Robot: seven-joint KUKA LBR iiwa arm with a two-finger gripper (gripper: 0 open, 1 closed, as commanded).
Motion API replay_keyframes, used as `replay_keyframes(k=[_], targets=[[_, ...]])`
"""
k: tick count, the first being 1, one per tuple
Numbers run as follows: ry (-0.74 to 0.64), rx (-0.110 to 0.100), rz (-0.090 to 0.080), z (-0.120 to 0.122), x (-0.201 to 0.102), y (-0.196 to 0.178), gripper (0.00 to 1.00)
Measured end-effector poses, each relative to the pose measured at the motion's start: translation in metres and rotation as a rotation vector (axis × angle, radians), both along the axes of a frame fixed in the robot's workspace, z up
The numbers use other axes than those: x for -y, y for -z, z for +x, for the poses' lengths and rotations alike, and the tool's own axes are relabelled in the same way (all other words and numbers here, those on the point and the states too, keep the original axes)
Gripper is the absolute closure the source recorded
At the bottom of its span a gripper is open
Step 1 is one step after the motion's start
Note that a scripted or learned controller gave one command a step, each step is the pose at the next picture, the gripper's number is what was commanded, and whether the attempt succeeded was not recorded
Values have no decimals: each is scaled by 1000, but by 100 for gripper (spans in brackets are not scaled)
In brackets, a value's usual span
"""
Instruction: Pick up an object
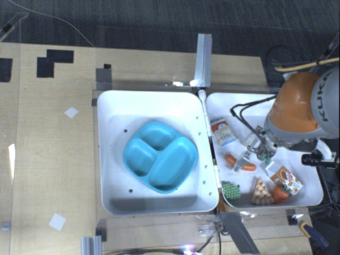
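On the light wooden table (48,158), the left white bin (109,142) carries a turquoise three-compartment plastic plate (159,155). In the right white bin (313,195), the claw (248,161) hangs with its two fingers apart straddling a small orange carrot-shaped toy (241,165), not visibly clamped on it. The toy's long axis runs roughly left-right, directly beneath the fingertips, so a short descent and closing seems all that remains.

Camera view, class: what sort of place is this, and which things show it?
Probably a robotics lab bench set up for picking trials: a grey arm with an orange band reaches over two shallow white bins, one holding a blue divided plastic tray, the other small toy foods.
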State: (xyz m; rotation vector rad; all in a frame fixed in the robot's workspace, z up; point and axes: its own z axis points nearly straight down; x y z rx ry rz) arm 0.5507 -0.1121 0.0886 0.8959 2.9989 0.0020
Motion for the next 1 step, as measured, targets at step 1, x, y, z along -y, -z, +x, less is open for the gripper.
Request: replay_keyframes(k=[1], targets=[[-3, 11, -1, 4, 0, -10, 100]])
